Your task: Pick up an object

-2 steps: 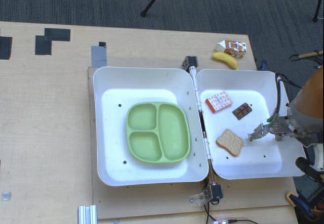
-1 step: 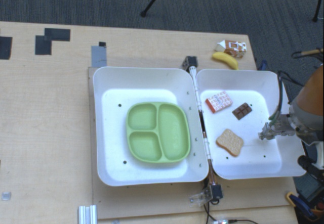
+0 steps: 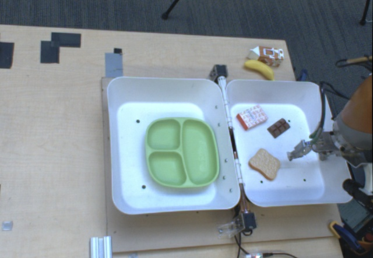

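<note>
I see my gripper point(image 3: 298, 151) low in the right bin point(image 3: 291, 193), jaws narrowly parted, holding nothing; the bread slice point(image 3: 265, 163) lies just beside, at its eight o'clock.

Light wood bench point(image 3: 52, 152), pale grain, standing on dark carpet; two shallow white bins sit side by side on it, left bin point(image 3: 119, 152) and right bin point(image 3: 309, 190) touching along a central seam. Directly on the bench top beyond the right bin: a yellow banana point(image 3: 259, 69) with a small milk carton point(image 3: 269, 53) just beside it. Black tape patches point(image 3: 58, 46) lie at the far left corner, a grey block point(image 3: 114, 64) near the left bin's far edge.
</note>
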`<action>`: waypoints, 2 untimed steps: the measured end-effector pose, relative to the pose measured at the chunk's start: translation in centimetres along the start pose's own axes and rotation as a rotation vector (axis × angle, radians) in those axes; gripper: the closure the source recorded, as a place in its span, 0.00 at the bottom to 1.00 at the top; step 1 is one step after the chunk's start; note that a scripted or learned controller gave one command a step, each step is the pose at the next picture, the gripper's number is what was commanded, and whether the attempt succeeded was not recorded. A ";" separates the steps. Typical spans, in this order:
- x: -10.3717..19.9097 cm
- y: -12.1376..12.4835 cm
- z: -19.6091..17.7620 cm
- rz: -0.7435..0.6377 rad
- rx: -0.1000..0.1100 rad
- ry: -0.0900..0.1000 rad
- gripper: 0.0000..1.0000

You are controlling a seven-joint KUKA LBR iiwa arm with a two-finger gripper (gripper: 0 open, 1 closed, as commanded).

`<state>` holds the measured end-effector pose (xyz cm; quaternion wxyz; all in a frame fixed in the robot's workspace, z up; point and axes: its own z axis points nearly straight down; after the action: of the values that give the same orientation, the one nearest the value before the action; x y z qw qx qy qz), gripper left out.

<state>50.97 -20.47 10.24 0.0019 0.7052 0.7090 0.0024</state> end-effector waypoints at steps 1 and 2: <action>0.0 0.2 -1.1 -0.001 -0.004 -0.001 1.00; 0.0 0.2 -1.1 -0.002 -0.004 -0.001 0.00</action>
<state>51.13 -20.43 11.32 0.0034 0.7046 0.7096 0.0035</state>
